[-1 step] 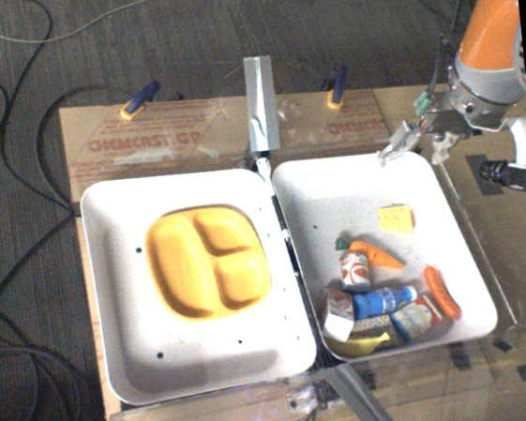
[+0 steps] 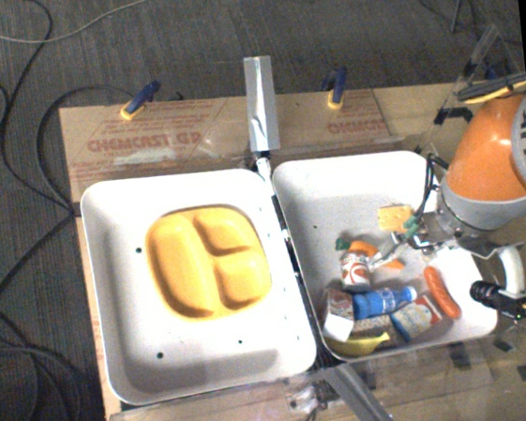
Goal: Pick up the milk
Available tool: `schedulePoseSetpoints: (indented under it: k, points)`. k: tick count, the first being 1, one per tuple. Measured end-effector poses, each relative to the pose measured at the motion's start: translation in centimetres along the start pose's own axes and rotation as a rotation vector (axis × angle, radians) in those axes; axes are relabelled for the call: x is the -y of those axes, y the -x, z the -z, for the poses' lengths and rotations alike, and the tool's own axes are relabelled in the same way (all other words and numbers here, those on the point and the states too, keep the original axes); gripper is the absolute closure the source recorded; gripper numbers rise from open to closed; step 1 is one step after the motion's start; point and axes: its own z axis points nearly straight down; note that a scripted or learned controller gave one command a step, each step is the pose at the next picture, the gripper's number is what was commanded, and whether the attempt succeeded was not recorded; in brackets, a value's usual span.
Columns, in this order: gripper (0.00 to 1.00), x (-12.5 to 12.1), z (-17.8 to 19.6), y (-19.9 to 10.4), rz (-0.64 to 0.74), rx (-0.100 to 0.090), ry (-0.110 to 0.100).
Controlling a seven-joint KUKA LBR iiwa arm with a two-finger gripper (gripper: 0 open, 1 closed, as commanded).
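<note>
Two shallow white bins sit side by side on the bench. The left bin (image 2: 113,297) carries a yellow compartment tray (image 2: 209,260) near its middle, lying flat. The right bin (image 2: 345,186) holds a cluster of items toward its near edge and near right corner. The milk (image 2: 340,307), a small white carton, lies tilted at the near left of that cluster, close to the bin's left wall. Just beside it to the right lies a blue bottle (image 2: 384,300) on its side; a banana (image 2: 360,343) rests along the near edge beneath both. A red-and-white can (image 2: 355,267) stands behind the carton. A red sausage-shaped item (image 2: 441,291) lies near the right wall, and a pale yellow slice (image 2: 395,216) lies further back. The gripper (image 2: 414,231) is positioned over the right side of this bin, near the slice and well apart from the milk; whether it is wide or narrow cannot be determined from this view.
</note>
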Motion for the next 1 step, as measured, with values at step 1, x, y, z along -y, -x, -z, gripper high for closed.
schedulePoseSetpoints:
  k: [1]
  points:
    - [0.00,-0.82,-4.95,-6.93,0.027,0.002,0.009]
